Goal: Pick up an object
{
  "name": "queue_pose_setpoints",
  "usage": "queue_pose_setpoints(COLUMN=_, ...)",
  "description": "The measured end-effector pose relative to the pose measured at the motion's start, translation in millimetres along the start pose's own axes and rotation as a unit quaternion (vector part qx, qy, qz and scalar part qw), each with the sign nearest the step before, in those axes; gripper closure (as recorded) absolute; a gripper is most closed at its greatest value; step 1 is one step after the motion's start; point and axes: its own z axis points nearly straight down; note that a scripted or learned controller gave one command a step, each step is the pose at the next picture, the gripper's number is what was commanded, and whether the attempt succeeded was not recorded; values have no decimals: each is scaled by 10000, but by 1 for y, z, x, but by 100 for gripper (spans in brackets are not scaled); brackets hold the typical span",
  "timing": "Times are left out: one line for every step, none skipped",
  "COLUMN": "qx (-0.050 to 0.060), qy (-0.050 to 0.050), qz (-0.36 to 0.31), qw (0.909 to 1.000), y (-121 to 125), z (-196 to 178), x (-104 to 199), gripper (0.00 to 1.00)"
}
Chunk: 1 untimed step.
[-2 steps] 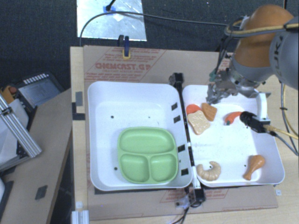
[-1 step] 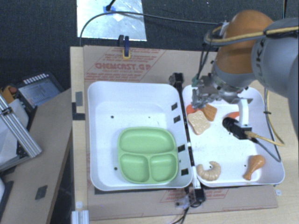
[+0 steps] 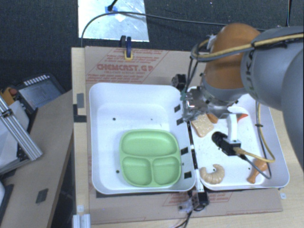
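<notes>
A: So, where does the gripper (image 3: 195, 109) stand?

B: Just over the upper-left corner of the bread slice (image 3: 203, 126), hard by the wall that parts the two bins. The arm (image 3: 270, 65) hangs over it and hides its tip, so I cannot tell whether it is spread or pressed together. I see nothing pinched in it.

A: And the bread slice itself?

B: Flat on the floor of the right bin (image 3: 281, 175), at that bin's left side. From the gripper it lies a shade lower in the view and to the right, toward the near edge of the bench. I'd judge it the handiest thing to pick.

A: Any long axis to line up with?

B: Hardly. It looks about as wide as it is long and sits a little askew. My guess is that the turn of the wrist matters less than a small shift onto its middle.

A: What else lies around the bread slice?

B: A small orange piece (image 3: 213, 118) at its upper-right edge, touching or nearly so; I can't say which. Well apart toward the near edge, a curved pastry (image 3: 213, 174) lies crosswise. Farther right of that sits a tan, handle-shaped thing (image 3: 256, 169). Left of the bread slice, beyond the wall, a green plate (image 3: 151, 156) with three compartments rests in the left bin (image 3: 109, 103).

A: Any risk?

B: The wall, I think. It stands close beside the bread slice.
</notes>
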Motion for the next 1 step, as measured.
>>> queue_pose_setpoints(qx=-7, qy=-3, qz=1, qw=10000, y=-13, z=3, x=48, gripper=100)
